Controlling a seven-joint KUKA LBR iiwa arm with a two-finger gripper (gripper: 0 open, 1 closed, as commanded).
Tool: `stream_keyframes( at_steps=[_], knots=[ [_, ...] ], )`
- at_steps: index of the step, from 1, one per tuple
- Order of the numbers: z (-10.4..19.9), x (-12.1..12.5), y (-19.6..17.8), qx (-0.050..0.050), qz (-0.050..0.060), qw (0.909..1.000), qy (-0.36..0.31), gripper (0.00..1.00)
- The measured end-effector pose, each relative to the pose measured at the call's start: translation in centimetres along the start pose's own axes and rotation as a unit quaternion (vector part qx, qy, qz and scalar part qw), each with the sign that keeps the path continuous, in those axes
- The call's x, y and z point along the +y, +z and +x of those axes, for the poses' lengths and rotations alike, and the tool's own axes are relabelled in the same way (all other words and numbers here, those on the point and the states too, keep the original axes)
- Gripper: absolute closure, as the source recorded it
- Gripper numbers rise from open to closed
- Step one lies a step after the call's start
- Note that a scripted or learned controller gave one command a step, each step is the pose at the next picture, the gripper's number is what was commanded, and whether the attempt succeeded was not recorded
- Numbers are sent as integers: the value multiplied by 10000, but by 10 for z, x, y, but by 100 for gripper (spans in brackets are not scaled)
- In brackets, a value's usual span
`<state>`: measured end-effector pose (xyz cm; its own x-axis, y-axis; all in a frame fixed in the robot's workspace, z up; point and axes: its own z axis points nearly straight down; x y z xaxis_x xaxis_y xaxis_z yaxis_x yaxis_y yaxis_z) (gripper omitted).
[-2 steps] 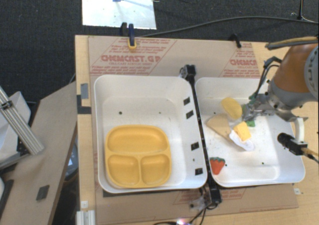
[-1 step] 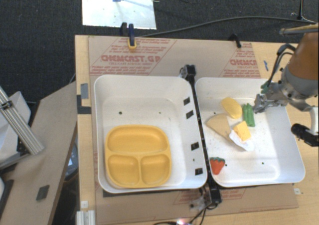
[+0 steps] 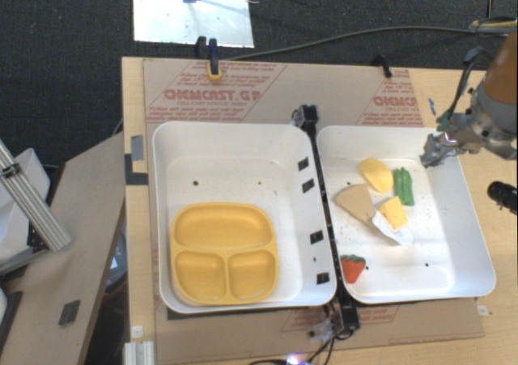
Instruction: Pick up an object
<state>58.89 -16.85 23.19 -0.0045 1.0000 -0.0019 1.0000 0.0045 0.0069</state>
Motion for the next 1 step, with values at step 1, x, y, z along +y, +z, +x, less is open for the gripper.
stream_keyframes(
  at_steps=[1],
  knots=[
    [0,1,-30,6,18,10000,-4,100]
  ],
)
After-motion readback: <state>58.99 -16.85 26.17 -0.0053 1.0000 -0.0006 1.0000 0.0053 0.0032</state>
